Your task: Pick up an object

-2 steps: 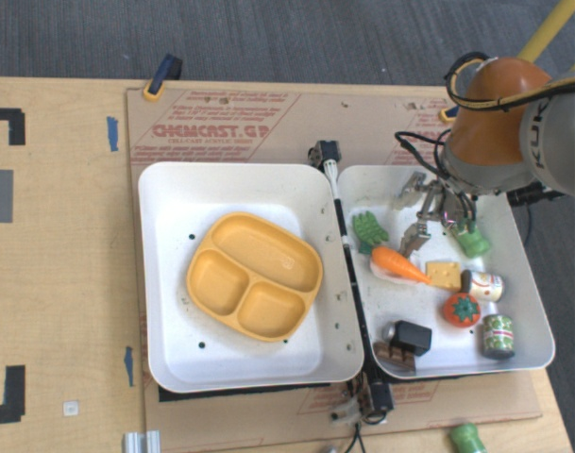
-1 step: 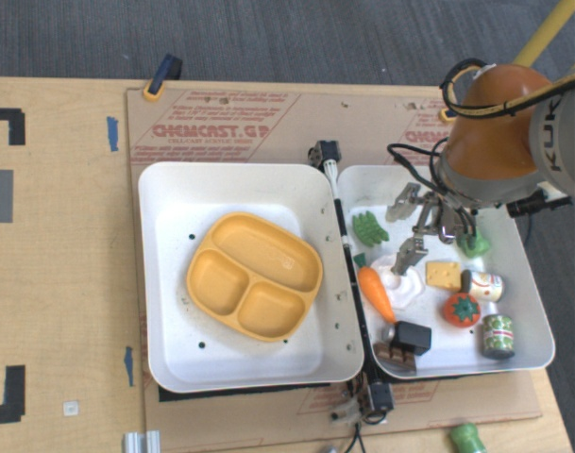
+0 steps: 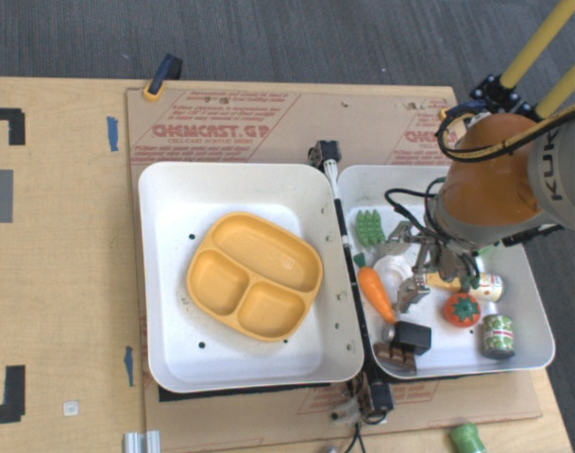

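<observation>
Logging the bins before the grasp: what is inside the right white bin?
Inside the right bin: a green ridged piece, a carrot, a tomato, a green-lidded jar, a black block. The arm covers the bin's upper middle, so anything beneath it stays unseen.

A robotics lab: white bins (image 3: pixel 164 253) on a taped cardboard-covered bench (image 3: pixel 60 253), toy food.

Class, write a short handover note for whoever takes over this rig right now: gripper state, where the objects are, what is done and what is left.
Gripper: low inside the right bin, above the toys; no object visible in it.
Objects in the right bin: carrot, tomato, green piece, small can, black block.
Left bin: holds the yellow divided tray.
Done: arm positioned over the toys.
Left: grasp one object and lift it.
</observation>
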### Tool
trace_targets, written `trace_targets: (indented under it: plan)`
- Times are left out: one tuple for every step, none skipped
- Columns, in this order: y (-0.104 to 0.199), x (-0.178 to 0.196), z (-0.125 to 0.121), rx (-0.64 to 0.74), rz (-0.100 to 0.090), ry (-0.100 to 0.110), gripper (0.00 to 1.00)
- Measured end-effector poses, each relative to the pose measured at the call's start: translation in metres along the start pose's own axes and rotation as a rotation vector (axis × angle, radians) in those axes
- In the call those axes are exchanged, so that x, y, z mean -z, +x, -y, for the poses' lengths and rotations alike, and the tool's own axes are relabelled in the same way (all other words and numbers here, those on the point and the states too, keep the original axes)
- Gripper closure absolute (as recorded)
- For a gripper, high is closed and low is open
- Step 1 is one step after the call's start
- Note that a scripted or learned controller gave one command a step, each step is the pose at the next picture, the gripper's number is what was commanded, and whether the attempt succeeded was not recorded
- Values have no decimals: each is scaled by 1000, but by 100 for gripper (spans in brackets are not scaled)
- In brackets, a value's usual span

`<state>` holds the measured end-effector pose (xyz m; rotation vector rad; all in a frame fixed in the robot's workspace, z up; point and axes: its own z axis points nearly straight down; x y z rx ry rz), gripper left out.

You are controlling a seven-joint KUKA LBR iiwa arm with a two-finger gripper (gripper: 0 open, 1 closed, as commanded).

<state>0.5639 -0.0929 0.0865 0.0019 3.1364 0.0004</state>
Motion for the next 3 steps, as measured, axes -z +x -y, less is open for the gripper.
trace_targets:
  plan:
    - [65,99,-65,-162,-2,0,0]
    - [84,99,-100,15,-4,-1,0]
    - [19,99,-50,211,1,0,0]
